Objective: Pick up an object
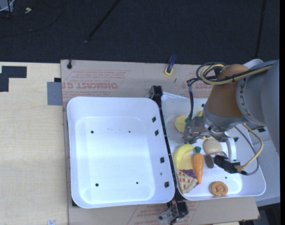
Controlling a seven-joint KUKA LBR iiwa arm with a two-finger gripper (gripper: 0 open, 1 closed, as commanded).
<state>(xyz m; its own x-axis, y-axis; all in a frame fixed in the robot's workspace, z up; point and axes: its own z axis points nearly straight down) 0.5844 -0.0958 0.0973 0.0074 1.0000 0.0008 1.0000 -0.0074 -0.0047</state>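
The claw (193, 131) hangs low in the right bin (255, 186), under the arm (231, 100); how it is set I cannot tell. Just near of it lie a yellow lemon (182, 154) and a carrot (198, 167), touching. The carrot looks like light, stiff, smooth plastic, likely to slip, so it is best gripped across its thick middle. A waffle (187, 180) sits at its tip, a beige lump (211, 146) just right, a swirl (219, 188) nearer right; crowding is the hindrance. The left bin (76, 125) lies alongside.
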